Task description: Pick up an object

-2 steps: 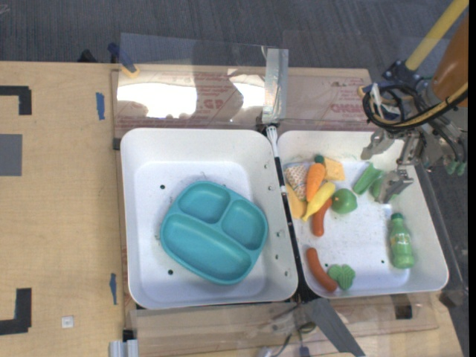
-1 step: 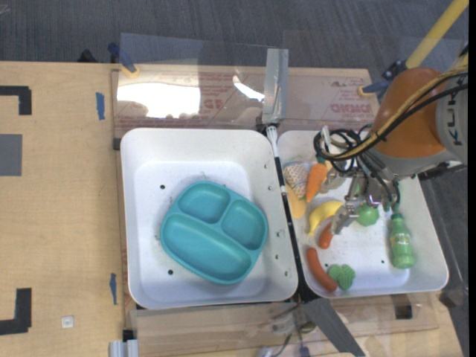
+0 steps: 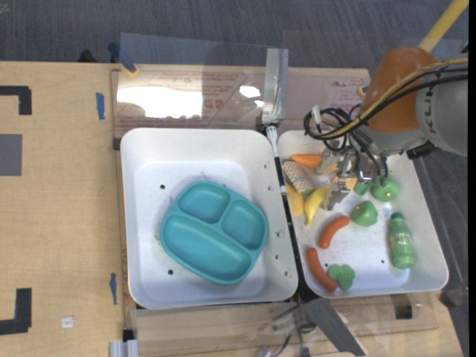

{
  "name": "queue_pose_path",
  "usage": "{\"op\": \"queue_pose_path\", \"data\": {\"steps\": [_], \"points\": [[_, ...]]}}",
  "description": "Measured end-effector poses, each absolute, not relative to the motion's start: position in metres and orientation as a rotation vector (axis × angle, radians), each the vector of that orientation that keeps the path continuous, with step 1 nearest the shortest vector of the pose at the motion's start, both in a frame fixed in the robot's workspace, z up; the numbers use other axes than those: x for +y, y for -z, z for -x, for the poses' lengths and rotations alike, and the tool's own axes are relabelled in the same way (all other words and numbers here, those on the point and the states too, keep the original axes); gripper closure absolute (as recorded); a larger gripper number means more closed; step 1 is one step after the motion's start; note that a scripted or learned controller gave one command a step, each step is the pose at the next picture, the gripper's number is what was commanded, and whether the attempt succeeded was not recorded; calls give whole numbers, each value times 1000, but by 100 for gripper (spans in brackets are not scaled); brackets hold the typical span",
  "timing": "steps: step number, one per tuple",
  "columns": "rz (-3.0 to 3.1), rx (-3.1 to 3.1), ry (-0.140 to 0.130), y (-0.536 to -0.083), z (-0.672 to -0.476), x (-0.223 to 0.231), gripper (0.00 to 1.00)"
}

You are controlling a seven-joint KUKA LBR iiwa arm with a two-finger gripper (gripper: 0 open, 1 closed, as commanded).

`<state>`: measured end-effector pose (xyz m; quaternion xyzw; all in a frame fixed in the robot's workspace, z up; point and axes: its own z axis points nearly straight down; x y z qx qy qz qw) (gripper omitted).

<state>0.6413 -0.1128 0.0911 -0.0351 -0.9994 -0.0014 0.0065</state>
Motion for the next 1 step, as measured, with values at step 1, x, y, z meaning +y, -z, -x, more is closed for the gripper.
{"op": "queue_pose_path", "data": {"steps": [1], "points": [[460,-3121,2,-90,-597,-97,0]]}}
